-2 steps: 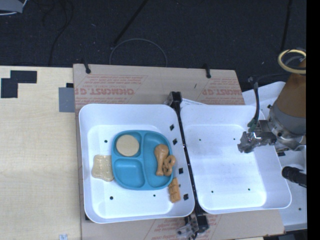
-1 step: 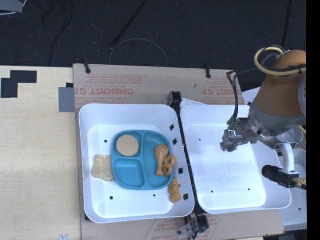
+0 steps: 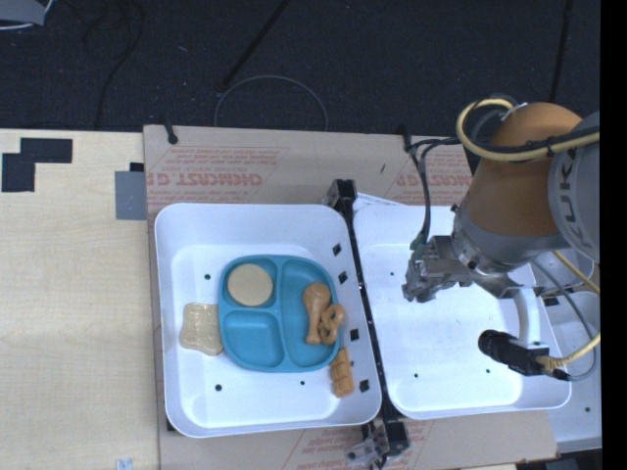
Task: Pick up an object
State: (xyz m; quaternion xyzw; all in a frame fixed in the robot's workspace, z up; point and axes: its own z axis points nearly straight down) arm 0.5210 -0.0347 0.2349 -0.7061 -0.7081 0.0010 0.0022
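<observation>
A blue divided tray (image 3: 257, 346) lies in the left bin (image 3: 186, 233). On it rest a round tan cookie (image 3: 249, 284) and a brown pretzel-like piece (image 3: 322, 313). A pale toast-shaped piece (image 3: 201, 327) lies against the tray's left side, and a small brown piece (image 3: 341, 372) lies just past its lower right corner. My gripper (image 3: 423, 284) hangs over the upper left part of the right bin (image 3: 460, 380), pointing left, with nothing visible between its fingers. It stands well apart from every object.
A black divider (image 3: 358, 302) runs between the two bins. Both bins sit on a cardboard sheet (image 3: 255, 164) on the wooden bench. The arm's orange band (image 3: 524, 179) looms over the right bin's upper right.
</observation>
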